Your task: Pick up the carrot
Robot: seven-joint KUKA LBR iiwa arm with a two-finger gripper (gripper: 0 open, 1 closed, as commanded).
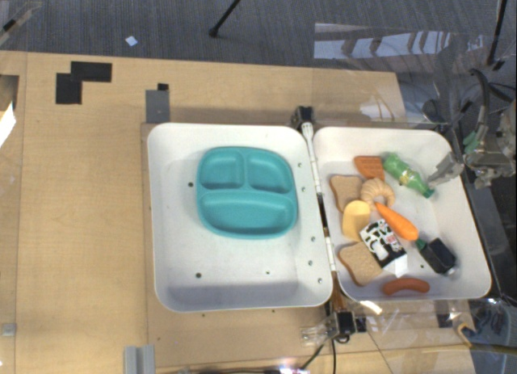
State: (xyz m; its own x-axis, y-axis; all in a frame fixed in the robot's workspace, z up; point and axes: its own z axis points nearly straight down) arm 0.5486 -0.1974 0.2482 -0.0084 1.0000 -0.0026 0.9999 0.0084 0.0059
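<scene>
Orange carrot [397, 220], lying slantwise in the right bin [477, 251], tip toward lower right

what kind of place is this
Probably a robot lab test bench: two white bins set into a wooden bench, toy food like a carrot, and a teal plate.
</scene>
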